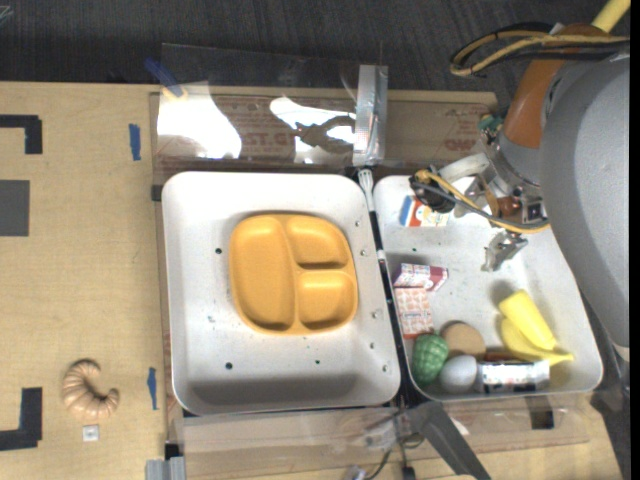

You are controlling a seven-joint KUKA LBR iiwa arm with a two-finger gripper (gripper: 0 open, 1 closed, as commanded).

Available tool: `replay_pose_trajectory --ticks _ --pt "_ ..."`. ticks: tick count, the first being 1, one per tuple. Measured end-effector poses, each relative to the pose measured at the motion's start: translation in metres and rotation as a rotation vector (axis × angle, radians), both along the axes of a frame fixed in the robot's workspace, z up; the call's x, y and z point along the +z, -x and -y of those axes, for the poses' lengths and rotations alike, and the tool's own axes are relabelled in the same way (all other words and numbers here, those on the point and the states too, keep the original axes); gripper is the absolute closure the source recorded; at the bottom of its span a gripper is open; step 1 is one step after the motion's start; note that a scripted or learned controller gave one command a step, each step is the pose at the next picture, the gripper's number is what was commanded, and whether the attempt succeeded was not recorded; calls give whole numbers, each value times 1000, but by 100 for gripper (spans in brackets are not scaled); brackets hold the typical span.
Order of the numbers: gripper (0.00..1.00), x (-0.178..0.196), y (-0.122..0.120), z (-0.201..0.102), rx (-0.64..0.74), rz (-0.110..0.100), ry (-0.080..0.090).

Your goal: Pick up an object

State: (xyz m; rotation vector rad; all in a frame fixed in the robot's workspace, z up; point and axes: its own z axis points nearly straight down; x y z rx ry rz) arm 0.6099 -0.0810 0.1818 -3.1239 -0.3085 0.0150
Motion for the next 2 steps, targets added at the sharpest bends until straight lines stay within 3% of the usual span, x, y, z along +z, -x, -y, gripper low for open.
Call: replay_pose_trajectory --ticks 1,2 --pt "0 0 6 -88 13 3 -2" --pt "0 113 -3 -61 61 10 1"
